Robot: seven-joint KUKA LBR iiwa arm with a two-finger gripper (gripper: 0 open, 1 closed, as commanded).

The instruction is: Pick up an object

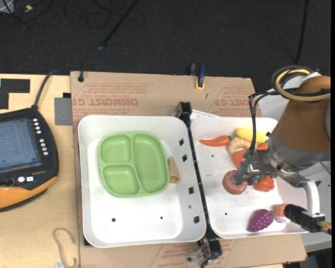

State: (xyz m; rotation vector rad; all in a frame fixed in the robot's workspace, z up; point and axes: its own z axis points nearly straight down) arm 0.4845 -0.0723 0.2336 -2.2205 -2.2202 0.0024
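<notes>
Hand: the hand point(250, 171) is low in the right bin point(223, 222), over a brown round toy point(232, 183); whether it is open, I cannot tell.
Object: brown round toy, left of the red tomato-like toy point(264, 185).
Progress: nothing visibly lifted; grasping and raising remain.

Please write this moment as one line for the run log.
arm: over right white bin | pincer: low, at round brown toy food piece | grasp: unclear | green divided plate: left bin

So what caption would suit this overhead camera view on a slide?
Robot pincer lowered over a brown toy donut among play food in the right bin; green divided plate in the left.
</notes>
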